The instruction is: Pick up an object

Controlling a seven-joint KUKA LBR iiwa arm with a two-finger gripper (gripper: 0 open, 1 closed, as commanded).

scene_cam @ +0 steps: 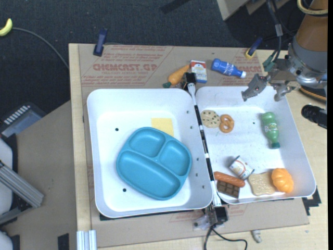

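My gripper (pixel 269 88) hangs over the far edge of the right bin (pixel 296 139), its two fingers spread apart with nothing between them. Below it in the right bin lie a green bottle (pixel 270 129), a cookie (pixel 210 118) and a pretzel (pixel 226 123). Toward the bin's near side sit a small can (pixel 240 167), a sausage (pixel 229 179), a chocolate piece (pixel 228 189), a slice of toast (pixel 260 184) and an orange fruit (pixel 281 178).
The left bin (pixel 101 113) holds a blue divided plate (pixel 153 162) and a yellow cheese slice (pixel 162 124). Behind the bins on the board lie a blue bottle (pixel 228 68), a small carton (pixel 198 71) and a carrot (pixel 178 75).
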